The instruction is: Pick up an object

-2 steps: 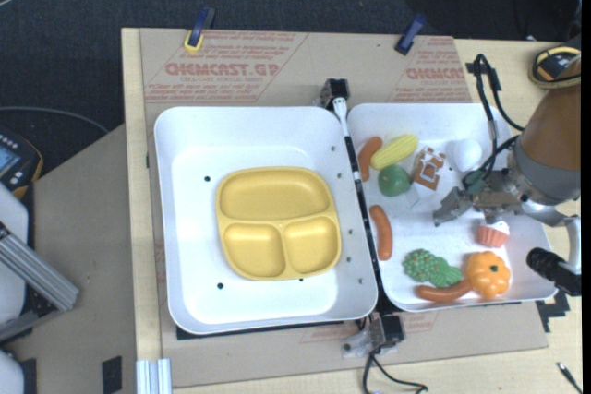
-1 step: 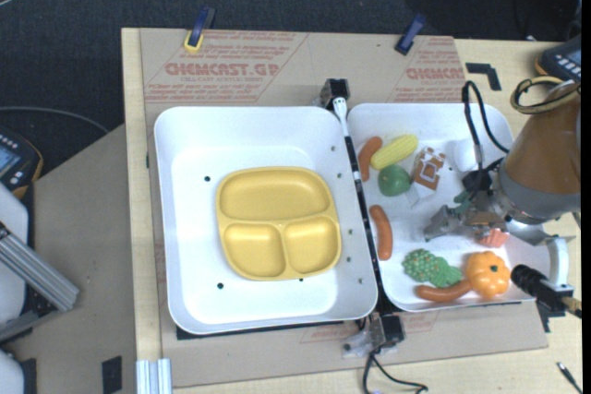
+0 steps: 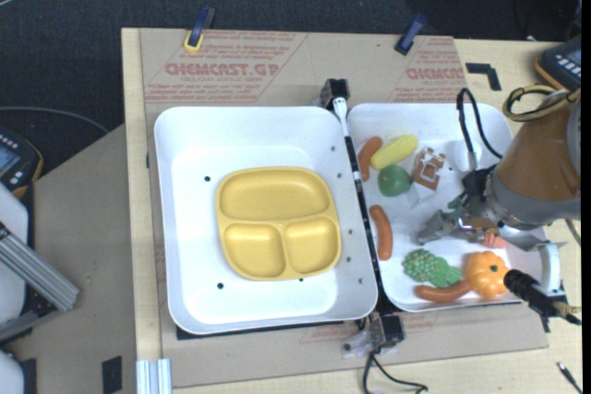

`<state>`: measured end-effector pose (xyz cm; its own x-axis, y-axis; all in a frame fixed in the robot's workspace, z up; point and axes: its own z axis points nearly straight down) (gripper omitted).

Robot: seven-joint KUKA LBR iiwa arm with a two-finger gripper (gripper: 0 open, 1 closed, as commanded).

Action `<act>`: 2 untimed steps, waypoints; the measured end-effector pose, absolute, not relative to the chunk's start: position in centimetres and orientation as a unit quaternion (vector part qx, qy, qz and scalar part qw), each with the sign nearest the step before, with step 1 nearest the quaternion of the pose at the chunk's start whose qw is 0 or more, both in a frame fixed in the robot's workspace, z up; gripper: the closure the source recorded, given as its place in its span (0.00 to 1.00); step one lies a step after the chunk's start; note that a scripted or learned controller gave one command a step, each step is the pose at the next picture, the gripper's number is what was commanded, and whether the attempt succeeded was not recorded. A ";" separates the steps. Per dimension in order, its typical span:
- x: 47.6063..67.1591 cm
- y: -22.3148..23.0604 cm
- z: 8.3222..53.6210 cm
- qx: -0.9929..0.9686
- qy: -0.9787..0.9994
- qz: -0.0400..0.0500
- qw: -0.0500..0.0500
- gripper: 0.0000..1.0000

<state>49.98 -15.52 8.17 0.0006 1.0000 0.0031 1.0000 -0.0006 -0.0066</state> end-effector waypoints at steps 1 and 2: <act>50.1 -15.5 9.1 -0.707 -0.707 0.001 0.003 1.00; 50.2 -15.4 13.0 -0.707 -0.708 0.000 -0.001 1.00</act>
